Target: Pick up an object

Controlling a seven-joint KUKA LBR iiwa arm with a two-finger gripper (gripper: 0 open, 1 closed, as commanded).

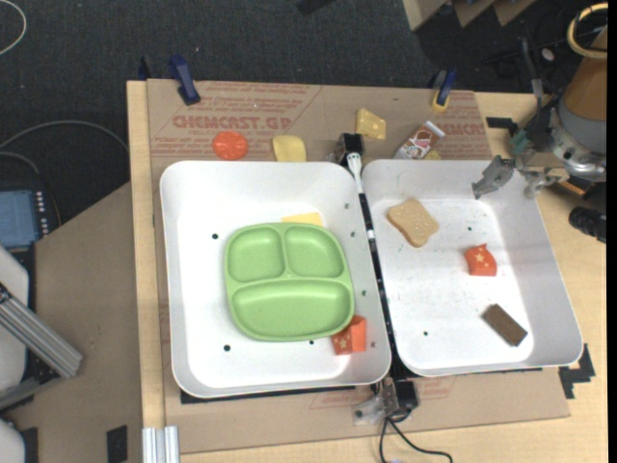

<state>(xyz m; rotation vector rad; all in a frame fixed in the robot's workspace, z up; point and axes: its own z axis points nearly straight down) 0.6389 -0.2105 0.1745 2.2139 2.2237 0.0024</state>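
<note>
The arm reaches in from the right, and its gripper [508, 174] hovers over the far right corner of the right bin [540, 258]. Two grey fingers show, spread apart with nothing between them, so the gripper is released and carries no object. It looks to be well above the bin floor, though the slanted view makes height hard to judge.

The right bin holds three candidates for the pick. A slice of toast [413, 222] lies near the far left part of the bin, a small red block [480, 260] sits toward the middle, and a brown bar [504, 324] lies near the front right. All three rest on the bin floor, apart from one another and apart from the gripper; the toast and the red block are the nearest to it.

The left bin [188, 287] holds a green divided plate [287, 281], with a yellow piece [303, 219] peeking out behind it and an orange block [351, 337] touching its front right edge. A few small toys lie on the tabletop [241, 114] beyond the bins.

The task appears to be at its start: no object is grasped or lifted. Left to do are choosing a target, moving over it, descending, closing and lifting.
</note>
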